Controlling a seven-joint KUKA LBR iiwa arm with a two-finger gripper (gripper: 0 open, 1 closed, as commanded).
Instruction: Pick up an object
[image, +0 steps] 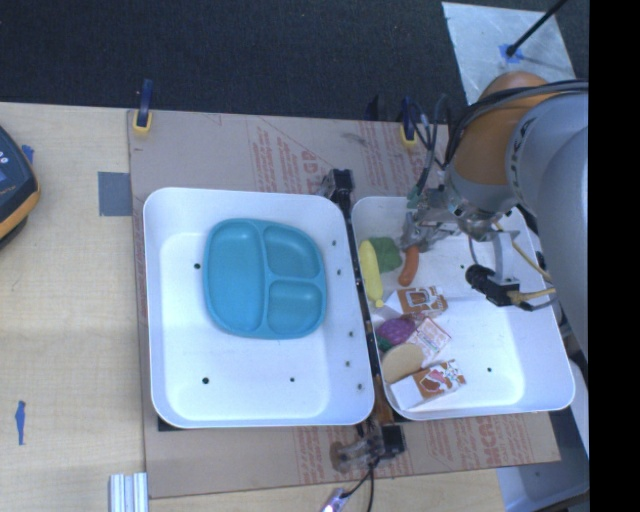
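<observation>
Two white bins sit side by side on our bench: the left bin (170, 400) holds a blue divided plate (265, 277), and the right bin (530, 385) holds a cluster of small items along its left side. We see the grey arm (545, 150), with its orange band (490, 140), reaching down over the far part of the right bin, and the gripper (428, 228) hangs low there among cables. Whether it is open or closed we cannot tell, since the metal parts blur together at this angle, and we see nothing clearly held. Just beside it lies an orange-red carrot-like piece (409, 265), near or perhaps touching; we cannot say which. Left of that rests a yellow corn cob (371, 270) against the bin's left wall. Nearer to us lie a small printed carton (421, 299), a purple item (396, 329), a pink-and-white packet (432, 335), a tan rounded piece (403, 360), and another printed carton (438, 380).
</observation>
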